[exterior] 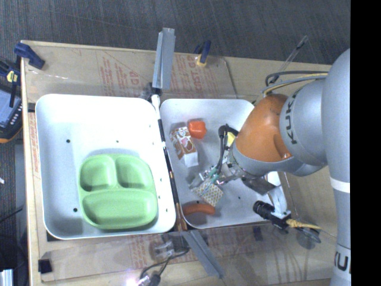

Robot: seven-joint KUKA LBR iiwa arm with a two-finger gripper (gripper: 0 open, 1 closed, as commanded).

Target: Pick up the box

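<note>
The box, a small white and brown carton, lies in the upper left part of the right bin. My gripper is below and to the right of it, low over a small patterned packet near the bin's middle. The gripper stands apart from the box. The arm's orange band and grey wrist hide the right half of that bin.
An orange block sits just right of the box. A brown sausage-shaped piece lies by the right bin's front wall. The left bin holds a green divided tray. Clamps and cables line the bench edges.
</note>
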